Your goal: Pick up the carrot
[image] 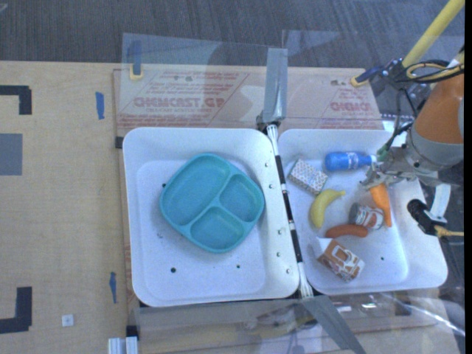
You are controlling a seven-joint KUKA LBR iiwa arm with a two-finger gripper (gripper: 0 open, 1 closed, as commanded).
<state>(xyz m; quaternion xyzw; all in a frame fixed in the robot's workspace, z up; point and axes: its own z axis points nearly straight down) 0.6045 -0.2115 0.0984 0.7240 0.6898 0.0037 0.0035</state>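
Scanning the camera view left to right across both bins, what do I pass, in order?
Teal plastic divided plate in the left bin → small grey patterned box → yellow banana → blue bottle lying on its side → orange carrot, with the gripper just above it.

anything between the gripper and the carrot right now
Nothing visible. The gripper sits right over the carrot's upper end in the right bin. A small can crowds the carrot's lower left side.

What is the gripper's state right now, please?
Gripper: just above the carrot in the right bin; open or closed cannot be told.
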